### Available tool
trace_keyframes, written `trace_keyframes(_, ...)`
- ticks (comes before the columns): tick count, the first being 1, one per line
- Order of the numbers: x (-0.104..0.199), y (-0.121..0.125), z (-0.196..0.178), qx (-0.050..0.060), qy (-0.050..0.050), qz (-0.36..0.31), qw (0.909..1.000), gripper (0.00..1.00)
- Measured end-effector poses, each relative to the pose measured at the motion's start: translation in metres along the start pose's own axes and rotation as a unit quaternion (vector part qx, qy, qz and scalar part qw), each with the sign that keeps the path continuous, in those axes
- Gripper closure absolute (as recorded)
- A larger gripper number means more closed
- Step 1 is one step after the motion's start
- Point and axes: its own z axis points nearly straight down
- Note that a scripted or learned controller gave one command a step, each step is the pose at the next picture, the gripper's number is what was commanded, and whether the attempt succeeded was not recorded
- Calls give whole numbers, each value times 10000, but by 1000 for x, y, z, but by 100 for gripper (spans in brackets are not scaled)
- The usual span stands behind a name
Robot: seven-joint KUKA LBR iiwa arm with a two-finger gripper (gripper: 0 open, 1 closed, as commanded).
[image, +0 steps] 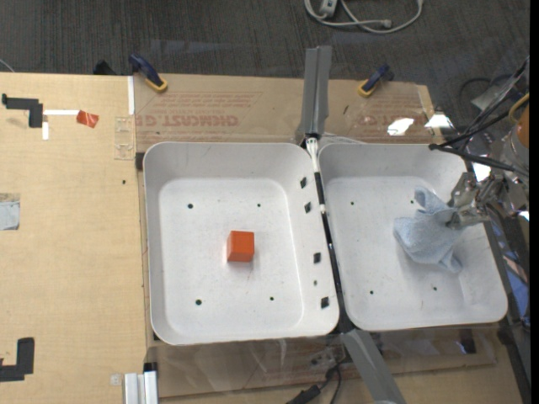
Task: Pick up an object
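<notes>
A crumpled blue cloth [429, 236] is seen in the right bin [370, 310], bunched up toward the gripper [461, 217] at its edge. Whether the jaws are clamped cannot be told. An orange block [241, 247] is left in the left bin [168, 310].

Orange cube [241, 247] in left bin; crumpled blue cloth [429, 234] in right bin.

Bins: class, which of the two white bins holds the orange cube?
The left bin, farther from the claw, holds the orange cube; the right bin holds a blue-grey cloth.
</notes>
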Motion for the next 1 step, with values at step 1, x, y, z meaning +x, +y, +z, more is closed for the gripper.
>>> trace_keyframes(1,2,0,14,0,-9,-1689,9856,100)
